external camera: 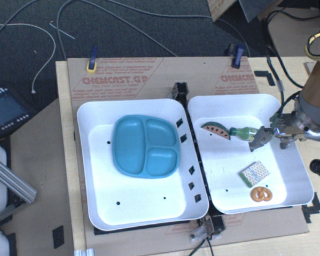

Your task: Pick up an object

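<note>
The right bin (290,161) holds several small objects. A watermelon slice (216,130) lies near its far left, with a small green bottle-like object (242,131) just to its right. A green-and-white patterned square (255,173) and a brown pretzel (261,194) lie nearer the front. My gripper (261,137) reaches in from the right and sits low over the bin, right beside the green object's right end. Whether it touches that object cannot be made out.
The left bin (92,171) holds a blue divided plate (146,146). A black divider with clips (192,150) runs between the bins. The arm's wrist (304,125) overhangs the right bin's right wall. Cables lie on the floor beyond the bench.
</note>
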`<state>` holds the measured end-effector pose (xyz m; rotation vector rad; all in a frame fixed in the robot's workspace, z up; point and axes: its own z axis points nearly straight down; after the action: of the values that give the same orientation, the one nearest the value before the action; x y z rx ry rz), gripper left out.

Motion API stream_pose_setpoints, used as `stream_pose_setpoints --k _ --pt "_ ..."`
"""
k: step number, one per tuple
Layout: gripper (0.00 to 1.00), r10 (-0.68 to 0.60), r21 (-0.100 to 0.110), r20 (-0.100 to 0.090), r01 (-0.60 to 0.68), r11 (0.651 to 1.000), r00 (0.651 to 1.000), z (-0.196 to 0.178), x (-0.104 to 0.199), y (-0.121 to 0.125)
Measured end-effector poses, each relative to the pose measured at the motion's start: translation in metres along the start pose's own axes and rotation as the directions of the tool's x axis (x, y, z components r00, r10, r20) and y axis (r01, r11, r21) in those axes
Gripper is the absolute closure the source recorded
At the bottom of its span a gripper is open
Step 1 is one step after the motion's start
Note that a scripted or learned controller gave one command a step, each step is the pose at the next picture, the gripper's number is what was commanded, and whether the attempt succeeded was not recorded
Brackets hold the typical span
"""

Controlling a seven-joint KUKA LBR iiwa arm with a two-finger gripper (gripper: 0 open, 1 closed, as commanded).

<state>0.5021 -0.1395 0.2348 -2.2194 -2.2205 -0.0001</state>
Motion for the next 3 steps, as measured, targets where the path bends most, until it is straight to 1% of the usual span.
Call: stream_pose_setpoints --k 1,2,3 --pt "0.0 0.001 0.007 -0.002 -0.001 1.0 1.0 0.063 -0.001 -0.001" --pt "0.0 0.001 0.005 -0.002 -0.001 1.0 1.0 0.108 -0.007 0.0" --pt "0.0 0.001 -0.006 0.006 -0.001 1.0 1.0 0.148 -0.009 0.002"
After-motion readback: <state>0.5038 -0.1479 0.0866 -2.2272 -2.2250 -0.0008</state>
